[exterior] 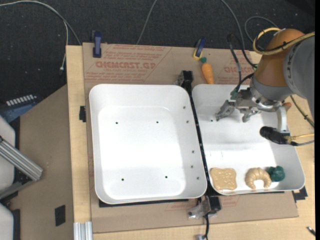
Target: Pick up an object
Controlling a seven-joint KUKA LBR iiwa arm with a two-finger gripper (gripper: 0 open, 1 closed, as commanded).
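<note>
Over on the left, a blue clamp (96, 44) pins the cardboard sheet (130, 64) at the bench's far edge. The left bin (93, 134) sits on that sheet, white and shallow. Moving across, a black clip (186, 77) sits at the far corner where the two bins meet, and a second blue clamp (199, 48) bites the sheet just beyond it. Right beside that lies a toy carrot (207, 73), on the cardboard and outside both bins.

Now the right bin (240, 146), and here are the candidates for a pick. A tan waffle square (223, 178) lies flat at the near edge. The gripper (234, 113) hangs over the far half of this bin, fingers (221, 112) spread apart with nothing between them, well apart from all three pieces. Further right along the near edge comes a toy croissant (258, 178), and touching its right side is a small dark green piece (276, 173) tucked in the near right corner. The arm (280, 59), orange band showing, reaches in from the right.
</note>
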